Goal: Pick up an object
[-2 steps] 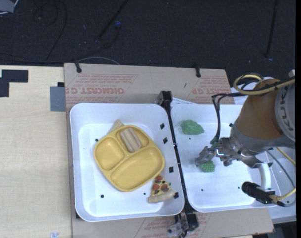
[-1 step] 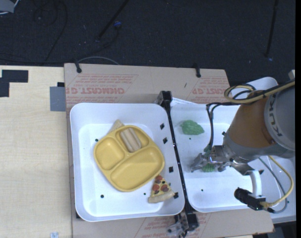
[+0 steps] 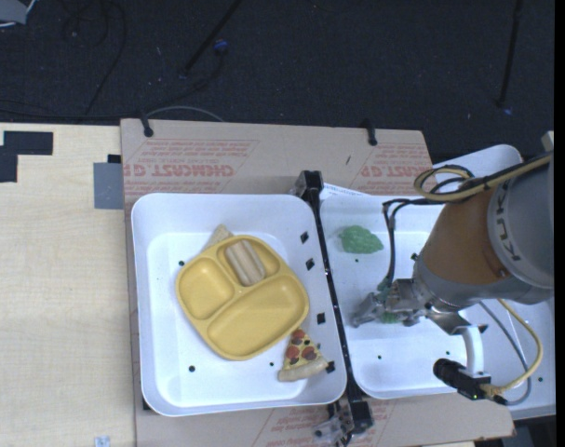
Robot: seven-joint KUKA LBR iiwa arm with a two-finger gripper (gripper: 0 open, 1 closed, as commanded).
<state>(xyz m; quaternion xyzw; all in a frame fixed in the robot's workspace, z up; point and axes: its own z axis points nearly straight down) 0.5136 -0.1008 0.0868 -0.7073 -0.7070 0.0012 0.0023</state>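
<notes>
My gripper (image 3: pixel 369 311) hangs low over the left part of the right bin (image 3: pixel 403 380), near the divider between the bins. A small green bit (image 3: pixel 391 317) shows right against the gripper body; I cannot tell what it is or whether it is held. A green leafy object (image 3: pixel 360 240) lies at the back left of the right bin, apart from the gripper. In the left bin (image 3: pixel 161 250) sits a yellow divided plate (image 3: pixel 254 319) with a tan bun-like piece (image 3: pixel 246 263) in its upper compartment. A toy pizza slice (image 3: pixel 302 357) lies by the plate's front right.
The grey arm with its orange band (image 3: pixel 464 254) covers much of the right bin's right side. A black connector with a yellow cable (image 3: pixel 464 380) hangs over that bin's front. The black divider (image 3: pixel 324 277) runs between the bins. Both rest on cardboard (image 3: pixel 263 156).
</notes>
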